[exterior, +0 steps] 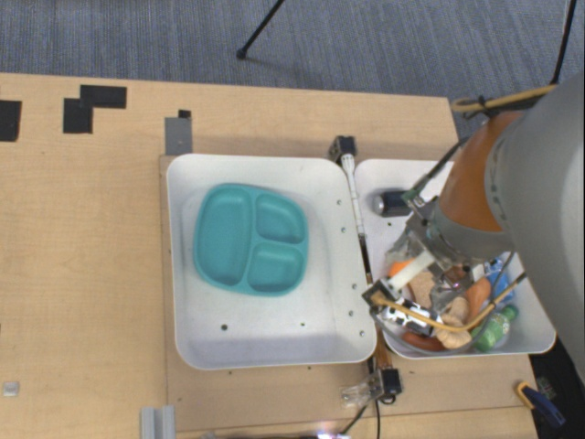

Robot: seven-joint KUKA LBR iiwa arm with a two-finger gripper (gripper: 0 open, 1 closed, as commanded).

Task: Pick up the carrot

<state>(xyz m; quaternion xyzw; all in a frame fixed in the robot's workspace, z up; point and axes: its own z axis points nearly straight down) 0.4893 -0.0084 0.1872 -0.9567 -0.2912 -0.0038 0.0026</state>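
Observation:
The carrot (479, 294) looks like the orange tapered piece lying among clutter in the right bin (539, 341), partly covered by other items. My gripper (437, 280) hangs below the orange band of the arm and reaches down into that pile, just left of the carrot. The arm's grey body hides much of the bin's right side and the top of the gripper. I see nothing clearly between the gripper's tips.
The left bin (274, 337) holds a teal divided plate (251, 238). In the right bin lie a green item (492, 332), a wooden spoon (452, 337), a white marker with an orange end (409, 269), a blue piece (498, 279) and a dark object (391, 202).

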